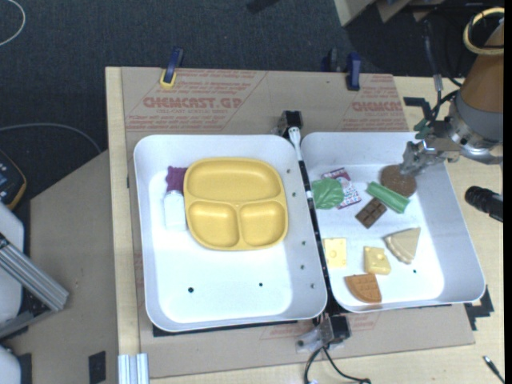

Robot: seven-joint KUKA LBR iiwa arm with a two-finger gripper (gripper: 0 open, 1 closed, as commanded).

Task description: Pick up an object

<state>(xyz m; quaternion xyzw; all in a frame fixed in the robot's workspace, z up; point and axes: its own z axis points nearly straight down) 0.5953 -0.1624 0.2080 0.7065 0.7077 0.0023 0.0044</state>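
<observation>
Two shallow white plastic bins sit side by side on the cardboard-covered worktop point(240, 94), and we see the left bin point(216, 294) carrying a smooth yellow plastic plate with three compartments point(236, 202). Tucked against that plate's left edge are a small white cylinder-like bottle point(173, 211) and, just above it, a magenta object point(175, 177) whose shape we cannot make out. The right bin point(448, 254) holds a scatter of toy food pieces. Near its dividing wall lies a crumpled green leafy piece point(326, 192), touching a small white and red packet point(346, 189). A flat dark brown chocolate-like bar point(370, 212) lies tilted just beside a green elongated block point(389, 198). Lower down we find a pale yellow square slice point(336, 253), a yellow chunky cheese-like cube point(377, 260), a tan wedge with a rounded edge point(403, 243) and an orange-brown toast-like piece point(364, 287) close to the front rim. The grey arm with its orange band reaches in from the right, and its gripper point(415, 160) hangs over the far part of the right bin, right above a round brown disc-like object point(398, 182). We cannot tell how the fingers stand, since they are small and blurred against the disc.
</observation>
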